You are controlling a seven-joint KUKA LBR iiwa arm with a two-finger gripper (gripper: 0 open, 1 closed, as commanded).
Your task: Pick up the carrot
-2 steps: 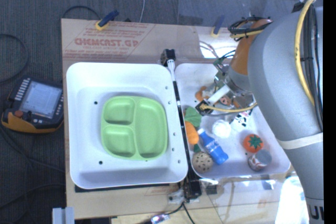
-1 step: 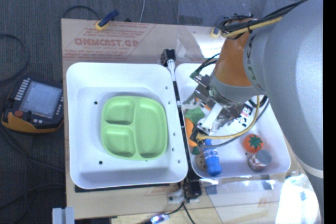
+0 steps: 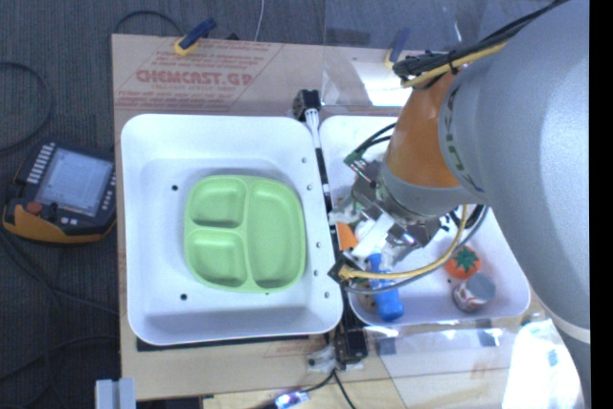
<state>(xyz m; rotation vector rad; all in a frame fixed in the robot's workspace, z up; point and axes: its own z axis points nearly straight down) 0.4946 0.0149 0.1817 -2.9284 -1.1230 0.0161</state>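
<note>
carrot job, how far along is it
Done: the arm has reached into the right bin, and the gripper sits low at its left side, right by the carrot. In hand: a grasp attempt, it seems; whether the carrot is gripped can't be told. Left: lifting it clear. The green tray in the left bin is untouched.

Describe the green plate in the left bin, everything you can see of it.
The green plate is pale lime, looks like smooth plastic, and has a rounded-square outline. Raised ridges split it into three compartments: two smaller ones stacked on its left side and one long one on its right. It lies flat, right way up, near the middle of the left bin, resting on the white floor. All three compartments look bare, and nothing else touches it.
</note>
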